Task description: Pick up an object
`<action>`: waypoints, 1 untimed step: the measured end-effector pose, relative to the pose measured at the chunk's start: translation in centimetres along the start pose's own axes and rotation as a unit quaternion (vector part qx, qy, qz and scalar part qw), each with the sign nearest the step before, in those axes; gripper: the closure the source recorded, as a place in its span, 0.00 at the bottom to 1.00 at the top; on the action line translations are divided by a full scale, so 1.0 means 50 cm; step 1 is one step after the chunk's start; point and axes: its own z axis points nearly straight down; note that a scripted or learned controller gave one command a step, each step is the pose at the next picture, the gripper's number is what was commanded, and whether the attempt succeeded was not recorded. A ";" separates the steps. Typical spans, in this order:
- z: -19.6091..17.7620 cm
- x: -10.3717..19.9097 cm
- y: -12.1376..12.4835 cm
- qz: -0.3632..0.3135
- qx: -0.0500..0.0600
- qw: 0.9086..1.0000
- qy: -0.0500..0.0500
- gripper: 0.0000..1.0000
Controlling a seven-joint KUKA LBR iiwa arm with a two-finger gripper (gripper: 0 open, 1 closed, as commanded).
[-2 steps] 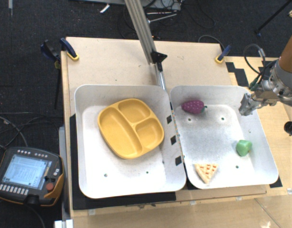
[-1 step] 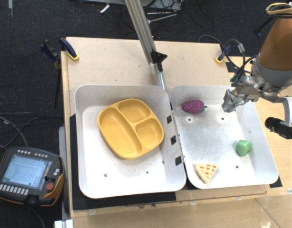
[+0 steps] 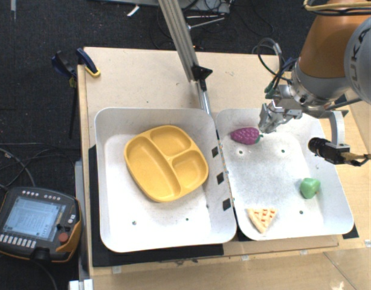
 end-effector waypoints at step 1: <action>0.027 0.105 0.050 0.000 0.001 1.000 0.000 1.00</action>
